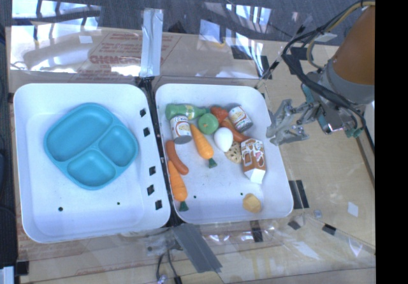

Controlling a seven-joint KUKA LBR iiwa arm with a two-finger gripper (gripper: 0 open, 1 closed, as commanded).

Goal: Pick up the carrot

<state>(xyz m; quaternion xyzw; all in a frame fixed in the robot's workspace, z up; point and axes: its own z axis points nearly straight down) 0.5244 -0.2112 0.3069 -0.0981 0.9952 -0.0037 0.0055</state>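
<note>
Right now the gripper point(285, 126) hangs outside the right bin point(275, 177), just past its right rim, with its fingers spread apart and nothing between them. The carrot point(202, 142) lies flat near the middle of that bin, its green tip pointing toward the front, with a white egg point(223, 139) just beside it and a green fruit point(207, 123) at its upper end. It looks like a light, rigid plastic toy, probably smooth and slippery, so a grasp across its thicker middle seems safest.
</note>
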